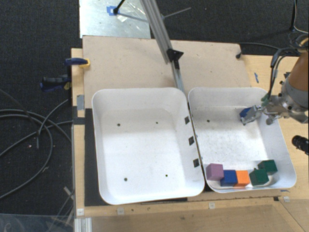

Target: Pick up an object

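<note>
Camera view, looking down on the bench, gives us the following entries.

Item one: two shallow white bins side by side, the left bin [104, 129] and the right bin [285, 153], their inner rims touching down the middle.

Item two: a cluster of blocks in the near corner of the right bin, against its front wall. From left to right we list a purple block [215, 171], a blue block [229, 178], an orange block [242, 178], and two dark green blocks [263, 173], one set slightly behind the other. The blue and orange blocks touch; the purple one sits just beside the blue.

Item three: the arm [299, 83], grey with an orange band, reaching in from the right over the far right part of the right bin. Its gripper [251, 114] points toward the bin's middle, well apart from the block cluster. We see a small blue piece at its tip, but we cannot tell whether this is a held object or part of the tool, nor how the claw stands.

Item four: a blue clamp [55, 83] at the bench's left edge, with black cables [29, 124] on the floor beside it.
</note>
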`<state>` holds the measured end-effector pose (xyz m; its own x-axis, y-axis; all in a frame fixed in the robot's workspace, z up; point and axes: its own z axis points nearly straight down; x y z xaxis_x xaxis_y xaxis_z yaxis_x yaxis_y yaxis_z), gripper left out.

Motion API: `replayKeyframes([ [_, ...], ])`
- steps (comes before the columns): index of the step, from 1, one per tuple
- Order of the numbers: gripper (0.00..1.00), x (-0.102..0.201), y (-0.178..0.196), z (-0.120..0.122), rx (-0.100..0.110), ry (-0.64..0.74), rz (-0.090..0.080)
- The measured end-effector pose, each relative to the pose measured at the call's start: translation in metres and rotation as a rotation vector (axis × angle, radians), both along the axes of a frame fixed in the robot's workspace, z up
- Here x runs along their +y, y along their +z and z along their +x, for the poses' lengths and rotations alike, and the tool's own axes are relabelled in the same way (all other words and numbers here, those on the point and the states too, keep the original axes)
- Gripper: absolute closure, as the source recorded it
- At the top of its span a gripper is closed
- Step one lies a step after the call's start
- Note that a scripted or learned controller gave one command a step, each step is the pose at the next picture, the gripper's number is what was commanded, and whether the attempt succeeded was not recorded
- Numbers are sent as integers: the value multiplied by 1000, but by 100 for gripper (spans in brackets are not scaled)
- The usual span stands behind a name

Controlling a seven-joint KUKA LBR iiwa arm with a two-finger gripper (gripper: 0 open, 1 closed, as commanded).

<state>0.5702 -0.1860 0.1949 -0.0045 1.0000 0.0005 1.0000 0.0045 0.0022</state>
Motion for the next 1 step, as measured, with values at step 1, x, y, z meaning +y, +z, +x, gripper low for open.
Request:
replayKeyframes([
  [1,0,-28,-93,79,2,2,-1],
])
